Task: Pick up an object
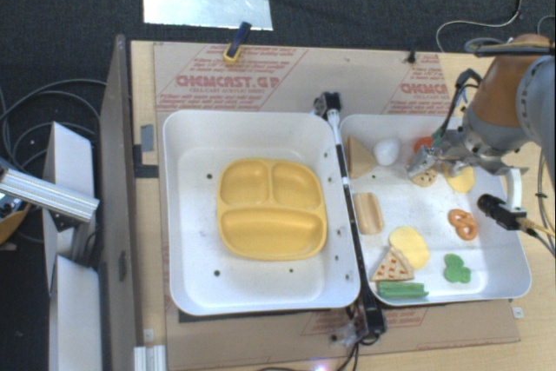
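Note:
My gripper (426,162) is low in the far part of the right bin (512,274), with the grey arm reaching in from the right. Just under its tip lies a tan speckled cracker (424,179), touching it or nearly so. A red piece (423,143) peeks out behind the gripper, and a pale yellow piece (460,180) lies just to its right. A white egg (386,151) and a cheese wedge (358,157) sit to its left. No object is visibly lifted.
Nearer in the right bin lie a bread stick (368,213), an orange pretzel (463,224), a yellow chip (409,245), a pizza slice (393,267), a green bean (401,291) and a green floret (457,269). The left bin (187,187) holds a yellow divided plate (269,208).

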Tool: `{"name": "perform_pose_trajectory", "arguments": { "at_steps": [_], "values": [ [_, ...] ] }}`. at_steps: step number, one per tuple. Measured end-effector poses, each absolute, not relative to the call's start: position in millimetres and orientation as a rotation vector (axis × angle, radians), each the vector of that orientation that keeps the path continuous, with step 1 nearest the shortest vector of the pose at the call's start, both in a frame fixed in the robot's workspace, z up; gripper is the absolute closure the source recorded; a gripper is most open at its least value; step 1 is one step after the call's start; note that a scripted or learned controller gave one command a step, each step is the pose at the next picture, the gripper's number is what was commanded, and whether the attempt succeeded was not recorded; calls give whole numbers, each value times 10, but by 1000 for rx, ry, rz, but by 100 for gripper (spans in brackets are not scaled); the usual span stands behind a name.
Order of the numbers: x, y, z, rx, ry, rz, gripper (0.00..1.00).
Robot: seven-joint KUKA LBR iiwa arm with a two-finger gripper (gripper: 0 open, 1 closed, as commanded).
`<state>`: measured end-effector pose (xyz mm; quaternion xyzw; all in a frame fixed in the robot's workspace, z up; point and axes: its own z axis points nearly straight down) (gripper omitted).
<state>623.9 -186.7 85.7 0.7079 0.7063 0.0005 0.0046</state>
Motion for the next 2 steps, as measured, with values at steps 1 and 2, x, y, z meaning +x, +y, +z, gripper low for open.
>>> {"name": "perform_pose_trajectory", "arguments": {
  "at_steps": [1, 2],
  "values": [
    [6720, -1596, 863, 2209, 2225, 8, 0],
    [6707, -1618, 972, 2208, 2224, 5, 100]
  ]
}}
